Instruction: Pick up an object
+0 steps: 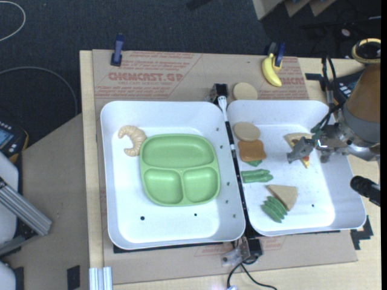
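Your gripper (304, 150) sits right of frame over the right bin (338, 216), beside a small food piece (295, 140); grip state: cannot tell

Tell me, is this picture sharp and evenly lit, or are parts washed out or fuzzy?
In the camera view, light is even and soft, with faint shadows. The white bins look bright, nearly washed out along their rims. The green tray and croissant are clear enough; the tool and the small item beneath it look blurry.
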